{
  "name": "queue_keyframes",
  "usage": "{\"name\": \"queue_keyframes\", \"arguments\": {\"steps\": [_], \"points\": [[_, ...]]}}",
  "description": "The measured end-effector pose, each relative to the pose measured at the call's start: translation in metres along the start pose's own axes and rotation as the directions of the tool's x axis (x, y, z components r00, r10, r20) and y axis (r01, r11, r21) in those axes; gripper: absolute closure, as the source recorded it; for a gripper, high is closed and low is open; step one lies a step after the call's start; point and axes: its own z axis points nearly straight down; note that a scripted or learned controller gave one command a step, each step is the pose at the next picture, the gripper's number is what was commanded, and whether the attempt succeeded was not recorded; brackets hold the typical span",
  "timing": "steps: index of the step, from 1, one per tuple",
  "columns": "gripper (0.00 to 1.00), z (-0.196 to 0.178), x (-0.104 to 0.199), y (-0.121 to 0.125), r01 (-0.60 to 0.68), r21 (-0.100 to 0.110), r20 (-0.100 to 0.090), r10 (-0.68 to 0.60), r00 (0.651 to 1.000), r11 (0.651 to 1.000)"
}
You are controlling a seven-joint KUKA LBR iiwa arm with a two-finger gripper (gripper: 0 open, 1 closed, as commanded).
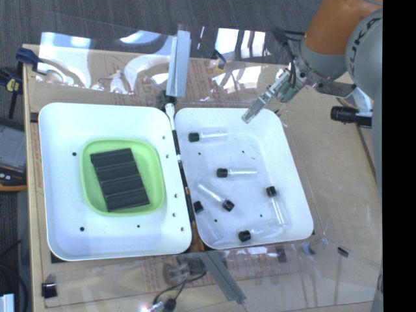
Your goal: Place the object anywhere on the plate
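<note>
A dark ribbed block point(119, 179) lies flat on the green plate point(153, 168), which sits in the left bin point(58, 125). The right bin point(294, 181) holds five clear tubes with black caps, among them one near the top left point(207, 135), one in the middle point(236, 172) and one at the right point(275, 204). The gripper point(250, 114) hangs over that bin's far edge, nothing visible in it; whether it is clenched or released cannot be told, and no writing is readable.
</note>
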Motion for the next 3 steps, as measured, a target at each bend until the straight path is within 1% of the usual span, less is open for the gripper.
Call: {"name": "queue_keyframes", "arguments": {"steps": [1,2,3], "points": [[0.0,-0.114,-0.001,-0.002,-0.037,-0.001,0.0,0.037,0.999,0.999],[0.0,-0.148,-0.002,-0.002,-0.117,0.003,0.0,0.117,0.993,0.993],[0.0,-0.169,0.023,-0.035,-0.212,0.005,-0.001,0.212,0.977,0.977]]}}
